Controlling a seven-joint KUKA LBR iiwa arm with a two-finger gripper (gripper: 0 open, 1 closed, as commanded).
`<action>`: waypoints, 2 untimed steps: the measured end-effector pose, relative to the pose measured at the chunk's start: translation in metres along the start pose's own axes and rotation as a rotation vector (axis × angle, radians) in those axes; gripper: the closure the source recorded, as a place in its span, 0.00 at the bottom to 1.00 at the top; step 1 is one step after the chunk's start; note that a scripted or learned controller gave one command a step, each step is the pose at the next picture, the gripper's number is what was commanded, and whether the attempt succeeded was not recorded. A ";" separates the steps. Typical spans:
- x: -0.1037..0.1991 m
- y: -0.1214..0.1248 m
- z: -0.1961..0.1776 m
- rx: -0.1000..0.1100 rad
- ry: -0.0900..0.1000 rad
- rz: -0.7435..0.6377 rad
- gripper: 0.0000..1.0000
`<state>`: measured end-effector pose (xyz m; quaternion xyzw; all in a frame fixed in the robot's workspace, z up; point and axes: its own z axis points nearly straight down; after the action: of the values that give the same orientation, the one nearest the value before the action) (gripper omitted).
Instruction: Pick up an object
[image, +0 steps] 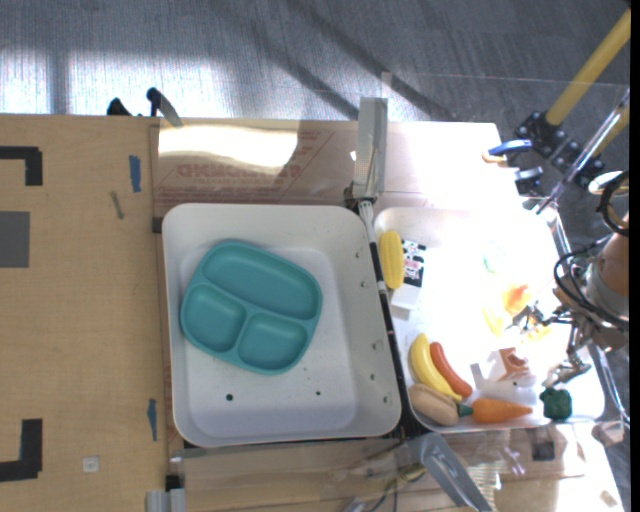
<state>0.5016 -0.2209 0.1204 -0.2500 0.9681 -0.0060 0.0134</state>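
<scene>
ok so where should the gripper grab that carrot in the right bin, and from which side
Probably mid-body on the carrot, coming straight down with the fingers across its narrow width. It lies flat, roughly left to right, near the right bin's front edge. A bread-like piece touches its left end, so stay toward the tapered right half.

The left white bin (200, 400) holds a teal divided plate (251, 306), lying flat toward its upper-left part. In the right white bin (440, 225), much of it washed out by glare, a yellow corn cob (390, 260) lies along the left wall beside a small black-and-white card (413, 264), while near the front edge a banana (429, 364), a red sausage (451, 370), a tan bread roll (433, 404), an orange carrot (500, 409) and a green broccoli piece (557, 403) are clustered, the banana and sausage touching side by side. A flat cardboard sheet (70, 300) covers the tabletop left of the bins, and the arm's parts at the right edge are too blurred to make out the pincer.
</scene>
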 end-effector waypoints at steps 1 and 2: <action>-0.001 -0.002 0.031 -0.011 0.006 -0.436 0.00; 0.009 0.010 0.029 -0.007 -0.005 -0.710 0.00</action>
<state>0.4894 -0.2169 0.0914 -0.5710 0.8208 -0.0064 0.0120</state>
